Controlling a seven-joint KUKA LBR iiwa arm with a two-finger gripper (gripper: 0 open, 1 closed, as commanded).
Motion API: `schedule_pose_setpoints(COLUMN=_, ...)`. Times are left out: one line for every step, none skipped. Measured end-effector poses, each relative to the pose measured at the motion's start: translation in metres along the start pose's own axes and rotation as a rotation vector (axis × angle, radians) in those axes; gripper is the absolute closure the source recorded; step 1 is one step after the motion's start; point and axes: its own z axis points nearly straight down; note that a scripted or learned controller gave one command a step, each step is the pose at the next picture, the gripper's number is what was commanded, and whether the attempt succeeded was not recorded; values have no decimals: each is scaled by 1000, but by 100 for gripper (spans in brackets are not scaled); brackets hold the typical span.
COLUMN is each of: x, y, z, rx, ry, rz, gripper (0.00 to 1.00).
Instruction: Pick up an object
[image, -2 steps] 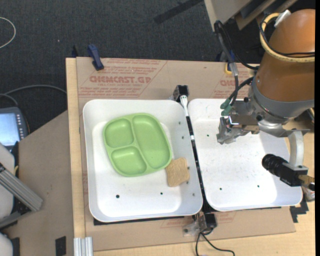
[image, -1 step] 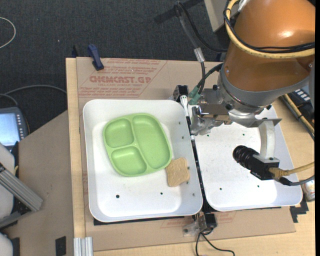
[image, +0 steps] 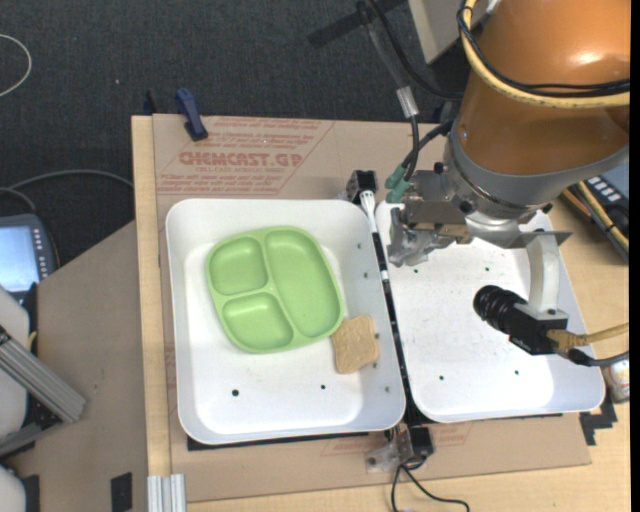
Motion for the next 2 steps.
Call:
schedule_pose_setpoints(x=0, y=1, z=-10, rx=-2, ry=0, rz=0, gripper=100)
schedule_pose_setpoints(x=2, y=0, z=-33, rx=0, ry=0, rz=-1, gripper=100)
